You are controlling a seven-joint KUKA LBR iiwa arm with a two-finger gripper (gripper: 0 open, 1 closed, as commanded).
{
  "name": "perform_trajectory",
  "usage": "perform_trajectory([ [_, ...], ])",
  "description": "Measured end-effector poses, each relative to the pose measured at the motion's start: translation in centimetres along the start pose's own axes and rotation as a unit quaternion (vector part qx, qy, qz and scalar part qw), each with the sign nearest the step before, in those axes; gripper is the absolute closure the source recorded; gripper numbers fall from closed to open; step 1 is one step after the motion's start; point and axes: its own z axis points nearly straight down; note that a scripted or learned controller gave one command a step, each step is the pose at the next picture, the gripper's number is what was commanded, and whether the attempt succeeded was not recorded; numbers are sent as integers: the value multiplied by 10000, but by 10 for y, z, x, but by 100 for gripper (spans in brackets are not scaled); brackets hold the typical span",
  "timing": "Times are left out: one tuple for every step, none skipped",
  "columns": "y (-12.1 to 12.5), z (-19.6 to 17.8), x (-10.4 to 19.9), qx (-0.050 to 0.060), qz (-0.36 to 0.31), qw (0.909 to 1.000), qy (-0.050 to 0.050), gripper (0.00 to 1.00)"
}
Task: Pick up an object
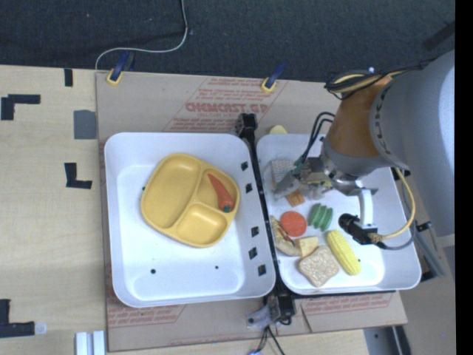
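Note:
My gripper hangs low over the upper left part of the right bin, below the orange-banded wrist. A grey object lies just to its left and a small orange piece just under it. Nearer the front of the bin lie a red tomato slice, a green piece, a corn cob, a brown cracker and pale chips. I see nothing clearly held.
The left bin holds a yellow divided plate with an orange carrot in its right compartment. A yellow object sits at the right bin's back rim. The arm's body covers the right bin's upper right.

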Motion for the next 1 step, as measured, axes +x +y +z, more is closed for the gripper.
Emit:
perform_trajectory([
  [25, 17, -14, 77, -9, 10000, 43, 0],
])
